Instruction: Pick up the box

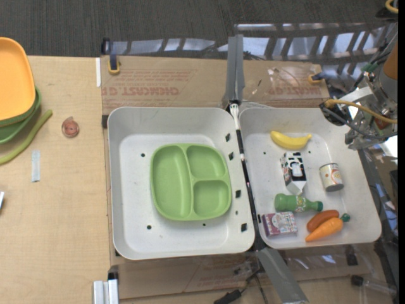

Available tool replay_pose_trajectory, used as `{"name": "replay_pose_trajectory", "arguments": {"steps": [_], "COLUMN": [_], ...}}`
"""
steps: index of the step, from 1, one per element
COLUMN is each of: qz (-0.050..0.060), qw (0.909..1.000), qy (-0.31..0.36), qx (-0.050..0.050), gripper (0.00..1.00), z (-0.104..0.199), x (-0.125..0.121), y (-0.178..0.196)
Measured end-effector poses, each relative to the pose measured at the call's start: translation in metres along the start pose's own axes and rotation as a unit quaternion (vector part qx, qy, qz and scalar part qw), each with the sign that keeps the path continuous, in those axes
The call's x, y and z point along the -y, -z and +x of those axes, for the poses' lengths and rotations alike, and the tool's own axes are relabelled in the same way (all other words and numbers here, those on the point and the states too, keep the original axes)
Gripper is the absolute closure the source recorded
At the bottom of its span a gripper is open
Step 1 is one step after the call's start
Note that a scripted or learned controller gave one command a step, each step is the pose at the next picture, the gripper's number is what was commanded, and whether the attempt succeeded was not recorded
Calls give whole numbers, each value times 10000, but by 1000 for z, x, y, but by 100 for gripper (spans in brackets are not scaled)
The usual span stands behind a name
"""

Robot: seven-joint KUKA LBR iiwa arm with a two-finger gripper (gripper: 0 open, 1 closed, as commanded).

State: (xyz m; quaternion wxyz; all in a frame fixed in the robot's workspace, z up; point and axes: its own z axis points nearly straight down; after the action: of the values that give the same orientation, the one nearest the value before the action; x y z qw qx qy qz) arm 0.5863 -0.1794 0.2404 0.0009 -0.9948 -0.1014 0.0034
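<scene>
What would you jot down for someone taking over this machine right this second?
Gripper: at the right bin's far right edge, above the rim, with nothing seen between its fingers; open or shut is unclear.
Box: the small pink one lying at the right bin's near edge, just below the green bottle and left of the carrot.
Done: nothing yet; box untouched.
Left: reach over, grasp the box, lift it.
</scene>
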Motion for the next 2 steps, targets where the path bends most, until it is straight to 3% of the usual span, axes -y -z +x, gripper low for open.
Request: {"name": "replay_pose_trajectory", "arguments": {"steps": [1, 2], "qz": [-12, -6], "qw": [10000, 9957], "qy": [-6, 931], "qx": [-23, -8], "gripper": [100, 100], "z": [66, 34], "x": [31, -15], "y": [50, -20]}}
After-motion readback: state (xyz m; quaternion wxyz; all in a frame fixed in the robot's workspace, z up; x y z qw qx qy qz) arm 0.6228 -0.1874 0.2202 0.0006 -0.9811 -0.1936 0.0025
